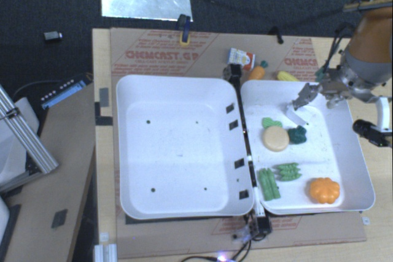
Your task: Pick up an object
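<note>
So all the toy food sits in the right bin (355, 150), and the left bin (178, 144) has nothing in it. The gripper (299, 108) hangs low over the far part of the right bin, just beside the dark green piece (298, 135) and the pale round disc (276, 138), nothing pinched between its fingers. Can't tell if they're spread or pressed together, too blurry. My guess is it's lining up on that little cluster since it's closest. The pea pod (287, 171), green stalks (268, 184) and orange pumpkin (323, 190) sit nearer, well apart from it. Plenty of bare floor around the gripper, but the far rim is close.
</note>
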You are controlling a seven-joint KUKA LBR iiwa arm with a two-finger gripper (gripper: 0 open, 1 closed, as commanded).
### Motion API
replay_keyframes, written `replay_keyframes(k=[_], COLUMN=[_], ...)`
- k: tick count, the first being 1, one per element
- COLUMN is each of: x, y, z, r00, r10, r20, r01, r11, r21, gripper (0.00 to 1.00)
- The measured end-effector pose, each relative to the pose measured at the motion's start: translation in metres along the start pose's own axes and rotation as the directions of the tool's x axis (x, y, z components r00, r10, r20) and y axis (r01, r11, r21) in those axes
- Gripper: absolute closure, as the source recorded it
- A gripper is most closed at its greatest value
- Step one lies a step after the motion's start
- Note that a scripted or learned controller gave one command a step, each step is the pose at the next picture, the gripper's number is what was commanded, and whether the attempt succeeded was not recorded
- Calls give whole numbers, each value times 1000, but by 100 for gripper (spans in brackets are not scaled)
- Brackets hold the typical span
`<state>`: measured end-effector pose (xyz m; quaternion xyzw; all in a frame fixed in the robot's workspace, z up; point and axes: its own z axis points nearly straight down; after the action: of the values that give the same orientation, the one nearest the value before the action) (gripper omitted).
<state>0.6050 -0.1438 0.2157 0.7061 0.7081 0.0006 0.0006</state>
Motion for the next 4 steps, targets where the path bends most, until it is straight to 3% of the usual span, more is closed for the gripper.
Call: replay_keyframes(k=[1, 2, 3, 4], x=[3, 2, -3, 50], y=[-13, -9, -94, -45], z=[120, 101, 133, 55], r00=[1000, 1000, 1000, 1000], r10=[2, 0, 6, -6], r20=[-2, 1, -2, 1], r01=[-2, 0, -6, 6], r11=[1000, 1000, 1000, 1000], r21=[5, -5, 8, -7], gripper=[0, 100, 100, 100])
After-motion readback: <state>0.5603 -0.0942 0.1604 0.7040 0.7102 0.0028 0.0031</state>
